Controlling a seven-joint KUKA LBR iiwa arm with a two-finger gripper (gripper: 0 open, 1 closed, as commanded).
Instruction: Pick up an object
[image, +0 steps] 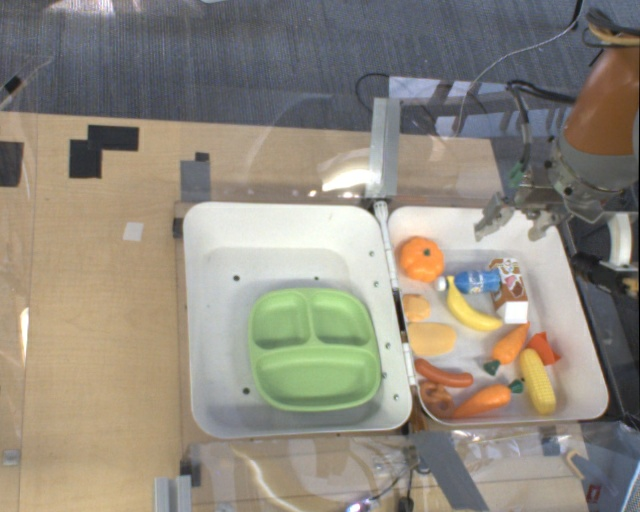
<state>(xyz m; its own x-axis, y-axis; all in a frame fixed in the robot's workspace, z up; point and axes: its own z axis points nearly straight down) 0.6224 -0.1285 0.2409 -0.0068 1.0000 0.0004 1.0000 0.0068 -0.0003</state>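
My fingers (516, 222) are spread wide with nothing between them, hanging over the far edge of the right bin (592, 372), up near its back wall. So the pick is not yet made: no object lifted, none touched as far as I can see. Everything is left to do: choose one, drop down, close, lift.

Nearest below me sits the orange (421, 258), and just beyond it a small blue bottle (478, 281) beside a brown-and-white carton (509, 290). The banana (467, 308) curves under the bottle, touching or nearly so. Further toward the near side: a pale flat bread-like piece (433, 339), a smaller tan lump (416, 307) by the divider, a sausage (444, 376), two carrots (509, 345) (478, 402), a red piece (545, 349), one corn cob (538, 381).

Count, then: one orange, one banana, one bottle, one carton, one cob, one sausage, two carrots, two pale pieces, one red bit I cannot identify.

Over in the left bin (210, 390) lies one green divided plate (314, 348), three compartments. Two bins on the table (90, 340).
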